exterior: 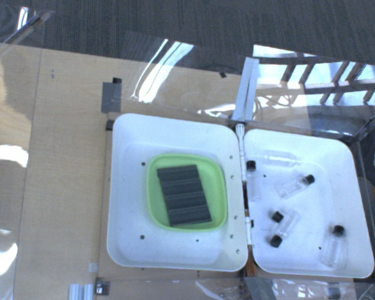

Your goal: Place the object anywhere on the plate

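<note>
Left bin [129, 238]: a green plate [218, 181] at its middle carries a dark ribbed block [183, 195], lying flat and slightly askew. Right bin [322, 157]: small clear bottles [294, 185] with black caps, scattered. I cannot tell how my gripper stands.

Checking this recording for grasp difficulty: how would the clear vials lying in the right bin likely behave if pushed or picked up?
The vial lies on its side and looks cylindrical, so a push would probably roll it across the right bin. Its clear body looks like smooth glass or plastic, likely slippery and perhaps fragile. It appears empty, so probably light.
</note>
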Robot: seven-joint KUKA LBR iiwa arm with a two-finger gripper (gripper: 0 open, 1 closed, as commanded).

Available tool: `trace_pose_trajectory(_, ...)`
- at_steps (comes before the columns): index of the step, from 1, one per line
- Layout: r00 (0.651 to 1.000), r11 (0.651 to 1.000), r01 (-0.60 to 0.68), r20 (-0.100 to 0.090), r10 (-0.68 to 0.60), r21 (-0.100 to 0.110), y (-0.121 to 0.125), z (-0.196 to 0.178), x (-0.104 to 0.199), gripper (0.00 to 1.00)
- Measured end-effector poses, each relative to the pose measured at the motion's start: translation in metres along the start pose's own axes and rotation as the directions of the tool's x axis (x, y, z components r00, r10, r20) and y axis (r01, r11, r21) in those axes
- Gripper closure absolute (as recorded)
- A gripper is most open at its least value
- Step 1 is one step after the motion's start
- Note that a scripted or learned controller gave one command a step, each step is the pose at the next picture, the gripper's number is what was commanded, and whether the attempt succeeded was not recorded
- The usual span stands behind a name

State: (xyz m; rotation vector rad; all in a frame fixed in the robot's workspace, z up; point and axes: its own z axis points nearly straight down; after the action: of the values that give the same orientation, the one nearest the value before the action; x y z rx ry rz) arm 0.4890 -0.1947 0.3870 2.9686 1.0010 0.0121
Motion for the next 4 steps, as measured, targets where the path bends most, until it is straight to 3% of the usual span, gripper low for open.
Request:
trace_pose_trajectory(1,0.998,0.998,-0.065,0.003,0.065,0.006,0.006,0.029,-0.006,0.0)
trace_pose_trajectory(2,0.986,0.986,-0.17,0.001,0.17,0.0,0.009,-0.001,-0.007,0.0)
trace_pose_trajectory(4,0.933,0.933,-0.361,0.004,0.361,0.005,0.008,0.006,-0.007,0.0)
